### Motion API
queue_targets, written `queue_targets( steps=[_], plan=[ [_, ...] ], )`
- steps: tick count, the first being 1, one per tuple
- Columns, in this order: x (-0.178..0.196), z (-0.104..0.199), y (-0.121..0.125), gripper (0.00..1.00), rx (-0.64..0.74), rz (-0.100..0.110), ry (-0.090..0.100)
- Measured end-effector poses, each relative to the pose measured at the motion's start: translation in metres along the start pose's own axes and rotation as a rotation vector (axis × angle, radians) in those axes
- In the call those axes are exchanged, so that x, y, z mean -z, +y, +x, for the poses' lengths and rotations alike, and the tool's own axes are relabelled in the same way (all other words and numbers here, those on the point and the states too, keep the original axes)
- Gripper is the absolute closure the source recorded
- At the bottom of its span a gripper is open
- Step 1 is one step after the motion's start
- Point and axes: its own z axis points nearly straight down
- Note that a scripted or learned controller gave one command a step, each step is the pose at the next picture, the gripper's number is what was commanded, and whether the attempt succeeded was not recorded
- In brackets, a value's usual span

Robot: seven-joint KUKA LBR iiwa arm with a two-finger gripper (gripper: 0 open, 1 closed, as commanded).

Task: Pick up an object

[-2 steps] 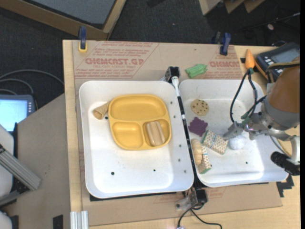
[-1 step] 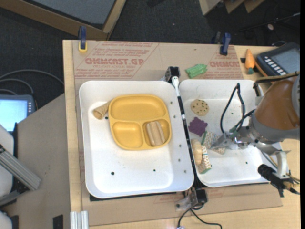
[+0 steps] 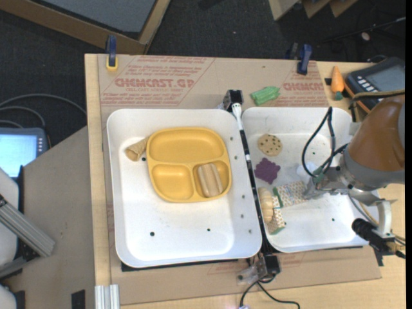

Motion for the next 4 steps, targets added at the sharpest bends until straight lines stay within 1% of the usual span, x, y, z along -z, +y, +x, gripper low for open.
queue_targets(
  steps=[1,2,3,4],
  plan=[
    [-0.001,0.000,0.000,0.00,0.000,0.001,-0.001],
    [-0.014,-0.073,-0.021,0.00,0.002,0.012,0.007],
    [-0.015,-0.049,-0.021,0.00,0.003,0.018,0.005],
    [-0.015,-0.029,-0.022,0.00,0.003,0.018,0.005]
  ],
)
